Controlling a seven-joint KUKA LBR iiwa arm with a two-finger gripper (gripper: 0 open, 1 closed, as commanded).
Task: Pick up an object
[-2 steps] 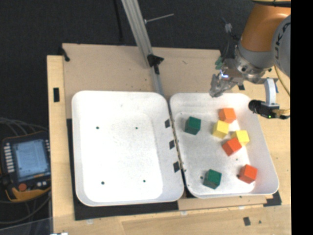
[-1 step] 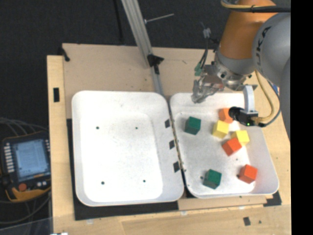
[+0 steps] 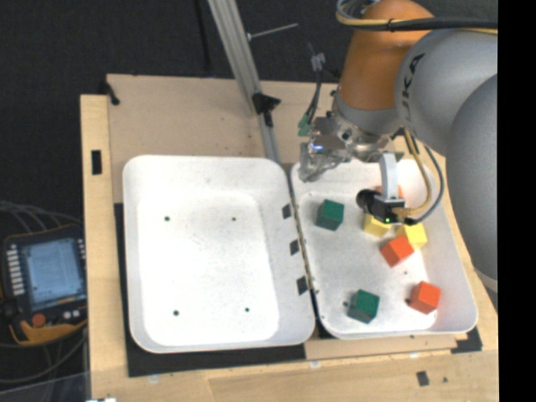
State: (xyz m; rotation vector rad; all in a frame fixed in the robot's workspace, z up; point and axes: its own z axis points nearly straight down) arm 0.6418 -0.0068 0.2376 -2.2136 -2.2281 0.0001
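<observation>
The right bin (image 3: 444, 325) holds several small blocks. A green block (image 3: 330, 214) lies near its upper left and another green block (image 3: 363, 306) near its front edge. Two yellow blocks (image 3: 378, 222) (image 3: 416, 235) and an orange block (image 3: 397, 249) cluster at mid right. A red-orange block (image 3: 425, 296) sits at the front right. My gripper (image 3: 312, 167) hangs over the bin's far left corner, above and left of the upper green block and apart from it. Nothing shows in its grasp.
The left bin (image 3: 142, 182) lies beside the right one, with a row of black clips (image 3: 295, 245) along the seam between them. A slanted metal rail (image 3: 243, 65) rises behind the bins. A teach pendant (image 3: 46, 275) sits off the bench at left.
</observation>
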